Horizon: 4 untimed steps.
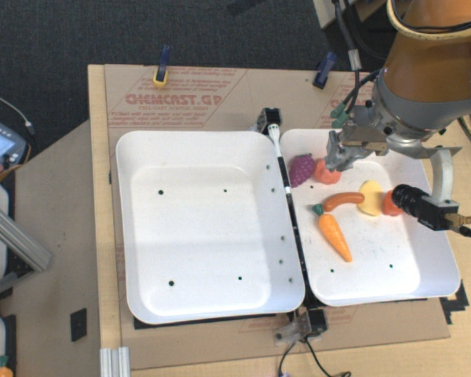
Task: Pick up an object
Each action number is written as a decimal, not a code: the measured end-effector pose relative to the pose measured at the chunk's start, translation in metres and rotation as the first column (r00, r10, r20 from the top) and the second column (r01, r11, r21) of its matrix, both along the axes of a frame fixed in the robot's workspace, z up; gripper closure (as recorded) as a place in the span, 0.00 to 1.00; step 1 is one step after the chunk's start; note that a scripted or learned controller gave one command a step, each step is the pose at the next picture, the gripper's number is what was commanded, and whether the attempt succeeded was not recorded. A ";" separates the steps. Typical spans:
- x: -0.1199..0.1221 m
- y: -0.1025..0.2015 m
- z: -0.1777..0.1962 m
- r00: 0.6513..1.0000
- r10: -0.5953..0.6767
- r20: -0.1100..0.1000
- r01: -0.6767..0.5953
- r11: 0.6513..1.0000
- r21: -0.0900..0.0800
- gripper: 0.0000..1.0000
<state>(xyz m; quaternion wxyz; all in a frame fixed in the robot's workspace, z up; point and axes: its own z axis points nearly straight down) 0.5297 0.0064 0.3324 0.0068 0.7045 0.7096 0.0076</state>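
In the right bin (424, 277) lie several toy foods. A purple grape bunch (301, 168) rests near the bin's far left corner, with a pink-red piece (328, 174) beside it. A red sausage (341, 201), a yellow piece (370, 197), a small red piece (389, 203) and an orange carrot (336, 236) sit further toward the middle. My gripper (334, 162) hangs low over the pink-red piece, right next to the grapes. Its fingertips are hidden by the gripper body.
The left bin (141, 159) stands beside the right one, with a black divider strip (286, 203) between them. A black cable fitting (416, 203) reaches over the right bin's right side. Blue clamps (163, 65) hold the cardboard base at the back.
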 end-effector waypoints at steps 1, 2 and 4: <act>-0.050 0.074 0.001 1.000 0.001 -0.024 -0.001 1.000 0.001 1.00; -0.025 0.095 0.020 1.000 -0.004 -0.016 0.004 1.000 0.000 1.00; -0.017 0.139 -0.027 1.000 -0.008 -0.029 0.008 1.000 -0.003 1.00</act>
